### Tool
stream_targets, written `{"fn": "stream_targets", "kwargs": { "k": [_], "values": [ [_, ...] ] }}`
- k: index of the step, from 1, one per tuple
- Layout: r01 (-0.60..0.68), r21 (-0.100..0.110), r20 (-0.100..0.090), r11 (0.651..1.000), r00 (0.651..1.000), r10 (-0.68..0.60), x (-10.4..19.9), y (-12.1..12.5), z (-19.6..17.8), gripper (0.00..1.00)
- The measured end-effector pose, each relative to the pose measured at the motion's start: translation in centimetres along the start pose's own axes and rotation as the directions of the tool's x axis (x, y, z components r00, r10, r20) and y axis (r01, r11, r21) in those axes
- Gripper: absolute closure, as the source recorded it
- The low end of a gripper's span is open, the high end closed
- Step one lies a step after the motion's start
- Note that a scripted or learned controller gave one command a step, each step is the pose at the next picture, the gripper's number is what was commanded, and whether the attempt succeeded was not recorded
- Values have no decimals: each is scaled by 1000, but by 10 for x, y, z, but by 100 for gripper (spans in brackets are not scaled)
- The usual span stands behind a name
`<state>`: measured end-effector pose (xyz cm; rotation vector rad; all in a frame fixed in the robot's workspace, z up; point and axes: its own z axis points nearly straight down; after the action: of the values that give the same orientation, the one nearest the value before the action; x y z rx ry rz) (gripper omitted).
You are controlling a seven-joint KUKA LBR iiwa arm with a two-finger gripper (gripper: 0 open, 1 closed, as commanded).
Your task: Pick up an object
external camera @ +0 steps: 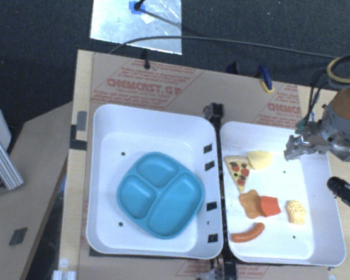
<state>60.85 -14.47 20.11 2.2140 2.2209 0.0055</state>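
Note:
In the right bin (pixel 313 248) lie several toy foods: a pizza slice (pixel 239 171), a pale yellow piece (pixel 259 159), a brown piece (pixel 250 204), a red-orange block (pixel 269 206), a small yellow piece (pixel 296 212) and a sausage (pixel 247 232). My gripper (pixel 295 148) hangs over the bin's far part, just right of the pale yellow piece and apart from it. Nothing shows between its fingers.
The left bin (pixel 113 128) holds a blue divided plate (pixel 160 193). A black divider with clips (pixel 216 179) runs between the bins. Cables and a blue clamp (pixel 266 78) sit at the bench's far edge. A black part (pixel 346 189) juts in at the right bin's right rim.

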Motion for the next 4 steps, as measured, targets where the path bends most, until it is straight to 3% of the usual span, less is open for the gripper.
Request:
{"fn": "stream_targets", "kwargs": {
  "k": [1,3,4],
  "values": [
    [1,0,0,1000,1000,-1,0,2,-39,100],
    [7,3,-3,1000,1000,-7,89,21,-41,100],
    [8,4,-4,1000,1000,-8,150,22,-37,100]
  ]
}}
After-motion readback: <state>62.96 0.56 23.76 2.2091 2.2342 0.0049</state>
